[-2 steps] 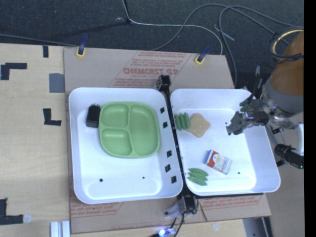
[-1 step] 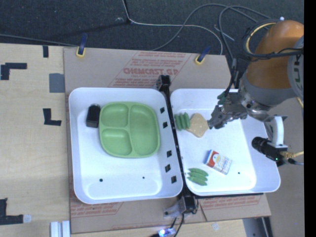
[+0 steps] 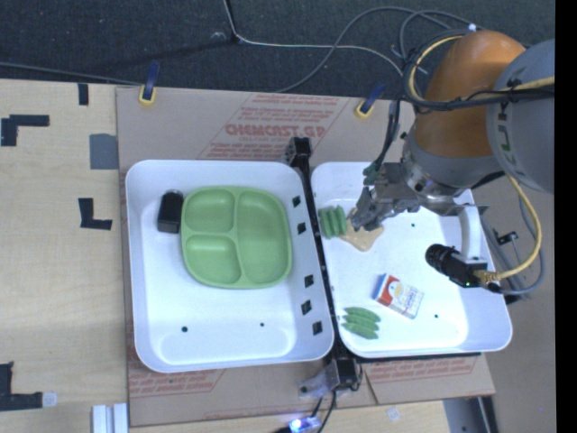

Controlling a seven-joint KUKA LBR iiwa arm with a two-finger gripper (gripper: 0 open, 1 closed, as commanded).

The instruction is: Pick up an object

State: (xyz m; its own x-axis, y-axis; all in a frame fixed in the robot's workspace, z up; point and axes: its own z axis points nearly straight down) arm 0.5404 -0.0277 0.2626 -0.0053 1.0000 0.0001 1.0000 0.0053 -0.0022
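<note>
We see the gripper (image 3: 368, 216) low in the right bin (image 3: 487, 332) | fingers: we cannot tell | tan piece (image 3: 363, 239) just under it | green tray (image 3: 237, 237) in left bin (image 3: 153, 332)

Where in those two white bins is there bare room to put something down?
Left bin: a bare strip below the green plate. Right bin: bare floor right of the small box. Crowded near the divider, where the tool hangs over the green and tan pieces.

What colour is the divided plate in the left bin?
Light green. The divided plate shows plainly in the camera view, lying flat in the left bin.
</note>
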